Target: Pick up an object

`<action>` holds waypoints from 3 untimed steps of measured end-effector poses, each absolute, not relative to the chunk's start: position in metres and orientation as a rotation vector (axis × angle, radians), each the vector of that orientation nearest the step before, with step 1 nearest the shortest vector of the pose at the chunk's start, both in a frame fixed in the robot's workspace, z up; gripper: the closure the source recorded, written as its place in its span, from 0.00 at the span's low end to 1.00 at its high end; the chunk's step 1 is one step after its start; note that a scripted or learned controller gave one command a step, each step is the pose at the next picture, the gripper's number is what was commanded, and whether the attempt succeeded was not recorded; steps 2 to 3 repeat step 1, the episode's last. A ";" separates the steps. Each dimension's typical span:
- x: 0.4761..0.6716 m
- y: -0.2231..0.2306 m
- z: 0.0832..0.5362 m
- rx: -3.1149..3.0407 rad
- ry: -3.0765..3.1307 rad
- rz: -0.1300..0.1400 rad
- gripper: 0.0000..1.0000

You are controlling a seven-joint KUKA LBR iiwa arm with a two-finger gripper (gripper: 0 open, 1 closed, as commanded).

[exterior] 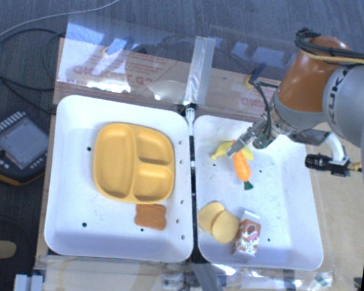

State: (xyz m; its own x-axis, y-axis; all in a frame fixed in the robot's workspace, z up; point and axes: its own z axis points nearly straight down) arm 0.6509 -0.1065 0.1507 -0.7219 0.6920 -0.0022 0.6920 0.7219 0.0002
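Observation:
In the right bin an orange toy carrot with a green tip lies beside a small yellow banana. My gripper hangs low over the bin's far part, right above where these two meet, slanting down to the left from the orange-banded wrist. It hides part of the banana. I see nothing lifted off the bin floor. Two pale yellow round slices and a small brown-and-white carton lie near the front of the same bin.
The left bin holds a yellow divided plate and a brown toast piece in front of it. A ridge separates the bins. A handheld pendant lies on the floor at left.

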 end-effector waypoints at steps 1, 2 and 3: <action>0.623 -0.054 0.261 1.334 2.842 0.001 1.00; 0.623 -0.054 0.261 1.334 2.842 0.001 1.00; 0.623 -0.054 0.261 1.334 2.842 0.001 1.00</action>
